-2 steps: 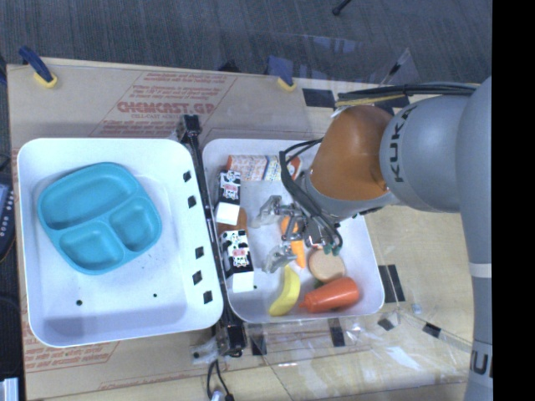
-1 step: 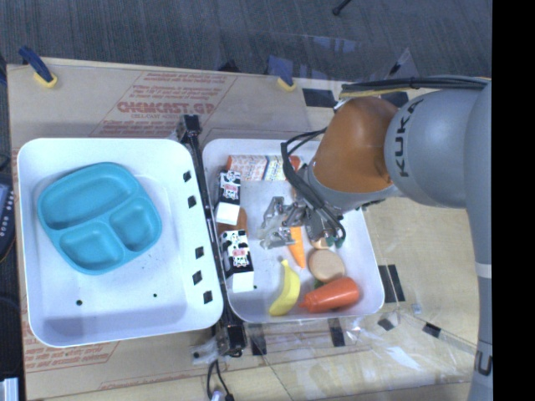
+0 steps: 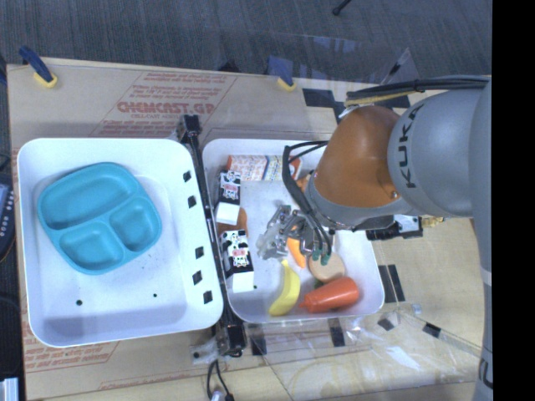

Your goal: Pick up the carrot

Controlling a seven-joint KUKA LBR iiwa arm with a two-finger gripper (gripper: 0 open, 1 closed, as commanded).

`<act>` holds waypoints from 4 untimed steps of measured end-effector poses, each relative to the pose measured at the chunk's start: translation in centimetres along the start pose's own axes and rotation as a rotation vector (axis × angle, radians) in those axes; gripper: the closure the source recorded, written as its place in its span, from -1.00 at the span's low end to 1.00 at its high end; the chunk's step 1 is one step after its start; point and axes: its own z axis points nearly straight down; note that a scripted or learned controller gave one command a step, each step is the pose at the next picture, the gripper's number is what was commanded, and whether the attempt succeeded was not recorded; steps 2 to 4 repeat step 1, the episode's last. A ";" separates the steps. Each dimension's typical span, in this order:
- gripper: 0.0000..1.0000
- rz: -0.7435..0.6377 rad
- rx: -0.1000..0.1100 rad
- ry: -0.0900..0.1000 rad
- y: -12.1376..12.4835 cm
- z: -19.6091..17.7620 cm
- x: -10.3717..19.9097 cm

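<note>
on the cardboard-covered surface (image 3: 125, 98), the carrot (image 3: 332, 294) lay at the right bin's (image 3: 372, 286) front edge, touching a banana (image 3: 286, 291). the gripper (image 3: 294, 237) hovered just above them; whether it was apart or together, i couldn't tell. crowding risked catching the banana instead.

An orange-red carrot (image 3: 329, 294) lies on its side in the right-hand white bin (image 3: 368, 261), close to the bin's near edge and toward its near right corner. Thick and blunt, it runs roughly along that edge, its fatter end pointing right. Its left end touches a yellow banana (image 3: 287, 291); a pale round piece (image 3: 326, 268) sits just behind it.
</note>
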 end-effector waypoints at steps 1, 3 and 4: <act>1.00 -0.008 0.000 -0.002 0.1 -1.1 -0.2; 1.00 -0.008 0.000 -0.002 0.1 -1.1 -0.2; 1.00 -0.008 0.000 -0.002 0.1 -1.1 -0.2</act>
